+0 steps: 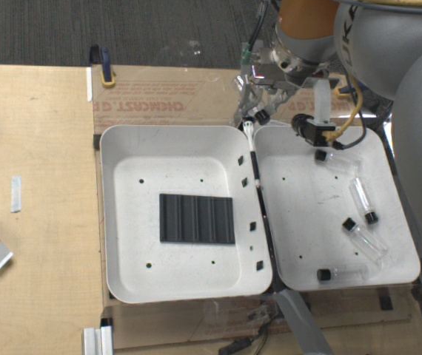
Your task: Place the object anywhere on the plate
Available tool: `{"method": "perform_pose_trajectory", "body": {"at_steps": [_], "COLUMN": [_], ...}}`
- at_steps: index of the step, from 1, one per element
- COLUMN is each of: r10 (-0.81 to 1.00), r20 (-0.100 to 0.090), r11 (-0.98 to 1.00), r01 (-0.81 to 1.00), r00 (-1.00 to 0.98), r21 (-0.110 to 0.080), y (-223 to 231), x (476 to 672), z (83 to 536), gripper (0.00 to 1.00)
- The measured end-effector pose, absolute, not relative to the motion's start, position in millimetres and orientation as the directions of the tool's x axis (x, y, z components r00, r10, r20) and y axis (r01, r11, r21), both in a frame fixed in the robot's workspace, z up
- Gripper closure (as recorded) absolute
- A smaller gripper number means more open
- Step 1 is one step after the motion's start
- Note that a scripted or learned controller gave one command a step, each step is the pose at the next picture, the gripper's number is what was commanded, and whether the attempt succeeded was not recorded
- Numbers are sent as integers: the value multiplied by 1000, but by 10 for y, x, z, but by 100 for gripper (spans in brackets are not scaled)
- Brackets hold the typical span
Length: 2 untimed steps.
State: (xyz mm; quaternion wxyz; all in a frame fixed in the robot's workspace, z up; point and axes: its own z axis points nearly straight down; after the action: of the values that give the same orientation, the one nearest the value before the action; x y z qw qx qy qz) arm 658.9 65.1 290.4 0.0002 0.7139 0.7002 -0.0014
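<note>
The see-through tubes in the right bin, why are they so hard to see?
In the camera view, the clear plastic tubes with black caps blend into the shallow white right bin, only faint glints outlining them; the dark ribbed rectangular plate in the white left bin stands out sharply.

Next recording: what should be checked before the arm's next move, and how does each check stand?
1. The ribbed dark plate lies flat in the left bin: ok.
2. The plate is free of clutter: ok.
3. The capped clear vials lie within the right bin: ok.
4. The gripper is above a vial: not ok, it hangs by the bins' rear corners.
5. A vial is in the gripper: cannot tell.
</note>
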Motion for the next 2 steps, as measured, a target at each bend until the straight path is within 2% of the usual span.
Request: {"method": "perform_pose_trajectory", "body": {"at_steps": [1, 2], "r10": [990, 999], "r20": [-3, -3], "r11": [-138, -46], "r01": [990, 999], "r00": [138, 46], "r21": [-4, -4], "y": [1026, 1431], "x": [6052, 5329], "z": [2922, 3081], "gripper": [100, 100]}}
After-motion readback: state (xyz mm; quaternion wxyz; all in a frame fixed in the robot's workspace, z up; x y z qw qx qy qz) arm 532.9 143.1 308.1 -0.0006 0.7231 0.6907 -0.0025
